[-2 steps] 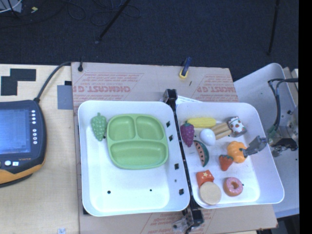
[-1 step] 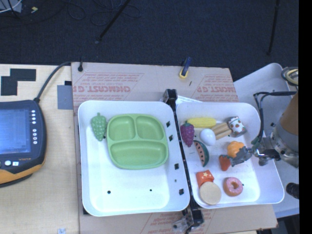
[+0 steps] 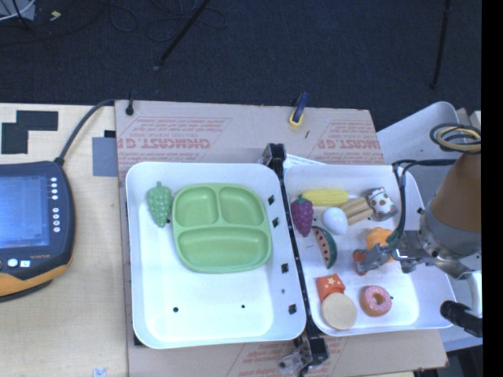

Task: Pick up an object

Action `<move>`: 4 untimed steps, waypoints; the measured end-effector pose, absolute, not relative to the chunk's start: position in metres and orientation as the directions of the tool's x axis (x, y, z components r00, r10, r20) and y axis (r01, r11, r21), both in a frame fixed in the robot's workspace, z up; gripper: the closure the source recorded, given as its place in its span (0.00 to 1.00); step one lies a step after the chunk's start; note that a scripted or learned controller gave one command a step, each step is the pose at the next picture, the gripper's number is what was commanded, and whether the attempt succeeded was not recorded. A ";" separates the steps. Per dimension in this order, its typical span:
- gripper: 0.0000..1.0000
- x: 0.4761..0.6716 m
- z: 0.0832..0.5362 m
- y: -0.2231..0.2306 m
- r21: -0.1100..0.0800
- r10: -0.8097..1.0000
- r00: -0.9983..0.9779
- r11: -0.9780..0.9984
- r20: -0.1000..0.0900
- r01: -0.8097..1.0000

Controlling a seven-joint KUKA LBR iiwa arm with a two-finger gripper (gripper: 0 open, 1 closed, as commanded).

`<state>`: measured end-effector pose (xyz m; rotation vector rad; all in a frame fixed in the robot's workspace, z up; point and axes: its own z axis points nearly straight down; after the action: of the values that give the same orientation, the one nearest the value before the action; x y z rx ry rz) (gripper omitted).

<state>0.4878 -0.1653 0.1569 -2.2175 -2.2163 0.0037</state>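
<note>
The right bin [image 3: 428, 309] holds nine toy foods. Along the back lie one corn cob [image 3: 324, 197], one wooden roll [image 3: 357, 209] and one small white-and-brown piece [image 3: 382, 202]. Just in front of these sit one purple grape bunch [image 3: 302, 214], one white egg [image 3: 335, 221] and one watermelon slice [image 3: 325, 247]. An orange [image 3: 380, 237] lies near the bin's right side. At the front are one red piece [image 3: 330, 285], touching one tan disc [image 3: 340, 311], and one pink donut [image 3: 376, 300] just beside them.

The tool [image 3: 369, 259] reaches in from the right, low over the bin, just in front of the orange and above the donut. Whether its fingers are apart or together cannot be told, and nothing can be seen between them.

The left bin [image 3: 204, 316] holds one green three-part tray [image 3: 222, 228] and one green grape bunch [image 3: 159, 203], touching the tray's left edge.

Both bins rest on cardboard [image 3: 212, 136] printed with red writing, upside down and too blurred to read. To the left on the desk [image 3: 63, 328] lies one control pendant [image 3: 31, 222] with a blue screen. One blue-and-yellow clamp [image 3: 298, 110] grips the cardboard's back edge.
</note>
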 end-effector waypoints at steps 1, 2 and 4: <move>0.00 0.489 0.106 -0.174 -0.006 1.000 0.000 0.000 0.003 1.000; 0.00 0.489 0.086 -0.173 -0.004 1.000 0.000 0.000 0.002 1.000; 1.00 0.488 0.158 -0.167 -0.001 1.000 -0.001 0.001 0.001 1.000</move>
<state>0.4884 -0.1670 0.1579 -2.2195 -2.2221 -0.0003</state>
